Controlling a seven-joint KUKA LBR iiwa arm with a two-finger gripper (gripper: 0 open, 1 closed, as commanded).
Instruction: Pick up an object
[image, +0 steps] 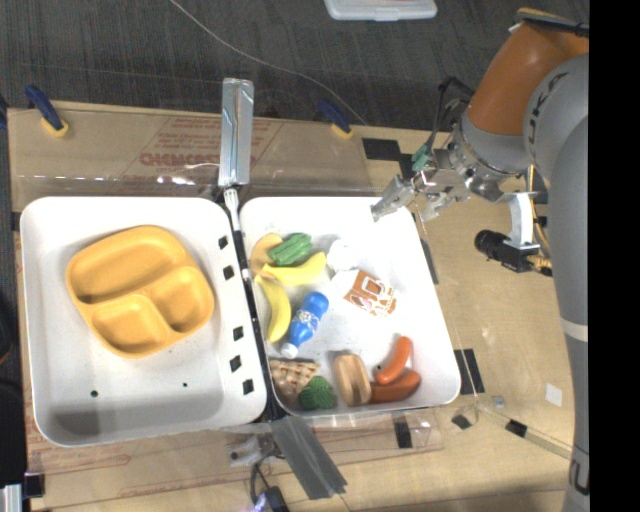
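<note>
Objects for picking lie in the right bin (425, 300), none between the fingers. The gripper (392, 207) hangs over that bin's far right corner, its pale fingertip (385, 209) pointing left and down toward the rim; whether the fingers are spread or pressed together cannot be told at this angle, and nothing is seen pinched by them. Nearest the gripper, a white item (343, 256) sits just left of an orange-and-white packet (369, 294). Farther left, a green vegetable (290, 248) rests against two bananas (278, 290) along the bin's left wall. A blue bottle (305, 322) lies tilted near the centre, touching the lower banana. Along the near wall, from left to right: a waffle (291, 375), a broccoli (318, 394), a bread roll (350, 378), and a red sausage (396, 372). The left bin (45, 400) holds a yellow divided tray (140, 290). Behind the gripper, the wrist (470, 175) rises to the orange band (510, 80) and the grey arm (568, 240) at the right. Blue clamps (47, 110) hold a clear sheet at the bench's far edge.
</note>
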